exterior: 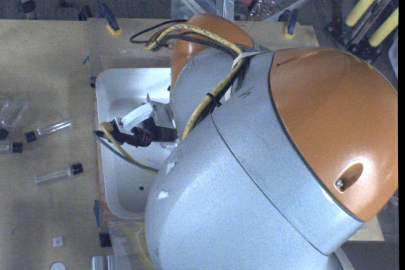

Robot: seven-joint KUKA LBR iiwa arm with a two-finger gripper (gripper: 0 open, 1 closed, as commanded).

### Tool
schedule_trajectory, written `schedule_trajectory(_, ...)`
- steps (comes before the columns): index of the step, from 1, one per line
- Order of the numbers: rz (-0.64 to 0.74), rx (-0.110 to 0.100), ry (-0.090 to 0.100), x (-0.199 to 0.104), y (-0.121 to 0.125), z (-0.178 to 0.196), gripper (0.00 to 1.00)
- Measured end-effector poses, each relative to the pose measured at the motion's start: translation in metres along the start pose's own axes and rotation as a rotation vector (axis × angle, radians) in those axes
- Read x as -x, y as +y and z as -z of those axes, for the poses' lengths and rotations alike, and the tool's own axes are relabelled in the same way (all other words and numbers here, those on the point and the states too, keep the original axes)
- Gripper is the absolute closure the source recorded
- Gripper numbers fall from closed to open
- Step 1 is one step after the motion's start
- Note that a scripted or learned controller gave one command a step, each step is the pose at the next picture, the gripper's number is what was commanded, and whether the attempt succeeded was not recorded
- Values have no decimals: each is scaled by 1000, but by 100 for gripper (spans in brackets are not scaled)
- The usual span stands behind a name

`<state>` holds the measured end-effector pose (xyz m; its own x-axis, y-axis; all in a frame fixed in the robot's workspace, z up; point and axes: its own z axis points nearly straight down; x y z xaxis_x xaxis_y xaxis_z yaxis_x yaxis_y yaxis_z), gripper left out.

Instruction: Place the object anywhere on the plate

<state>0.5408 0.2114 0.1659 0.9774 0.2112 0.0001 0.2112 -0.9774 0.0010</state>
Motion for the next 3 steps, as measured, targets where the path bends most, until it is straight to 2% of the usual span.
schedule_trajectory(1, 190, 0, -1, -79, 4, 25, 100)
schedule_trajectory(2, 791, -3, -6, -70, 21, 19, 100)
schedule_trajectory(3, 180, -1, 1, -121, 36, -32, 100)
